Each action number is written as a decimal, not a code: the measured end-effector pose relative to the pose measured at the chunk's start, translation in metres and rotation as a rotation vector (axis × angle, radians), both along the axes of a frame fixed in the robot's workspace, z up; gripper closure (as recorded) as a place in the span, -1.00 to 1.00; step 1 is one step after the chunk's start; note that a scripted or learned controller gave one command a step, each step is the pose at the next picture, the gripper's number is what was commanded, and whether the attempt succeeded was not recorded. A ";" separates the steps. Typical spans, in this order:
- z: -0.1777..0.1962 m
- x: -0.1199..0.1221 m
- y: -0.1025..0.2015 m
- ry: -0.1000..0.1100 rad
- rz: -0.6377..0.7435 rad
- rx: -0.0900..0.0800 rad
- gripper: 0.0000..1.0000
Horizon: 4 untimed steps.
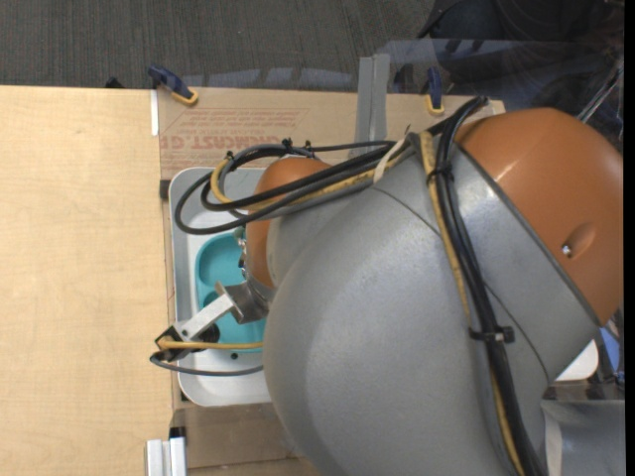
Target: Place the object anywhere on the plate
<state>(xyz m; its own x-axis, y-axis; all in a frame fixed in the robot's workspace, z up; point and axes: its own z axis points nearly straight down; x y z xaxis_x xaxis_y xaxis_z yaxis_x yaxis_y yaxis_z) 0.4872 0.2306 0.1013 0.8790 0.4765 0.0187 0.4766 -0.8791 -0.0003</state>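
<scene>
A teal plate (212, 266) lies in the left white bin (182, 228); I see just its left part. The grey arm (397, 345) with its orange band (288, 181) reaches over the bin from the right and covers the rest of the plate and most of the bin. My gripper (243, 266) points down at the plate's visible right edge, and the wrist hides most of it. Whatever lies under the arm is hidden.
A white bracket (203, 322) with yellow and black cables hangs over the bin's near left corner. Brown cardboard (238, 127) lies behind the bin, with blue clamps (174, 82) at its far edge. Bare wooden bench (79, 266) stretches to the left.
</scene>
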 end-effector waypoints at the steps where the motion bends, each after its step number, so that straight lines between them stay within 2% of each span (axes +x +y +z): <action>1: 0.000 0.000 0.000 0.000 0.000 0.000 -1.00; 2: 0.000 0.000 0.000 0.000 0.000 0.000 -1.00; 3: 0.012 0.002 -0.001 0.001 -0.003 0.003 1.00; 4: 0.008 -0.001 -0.003 0.009 -0.004 -0.004 -1.00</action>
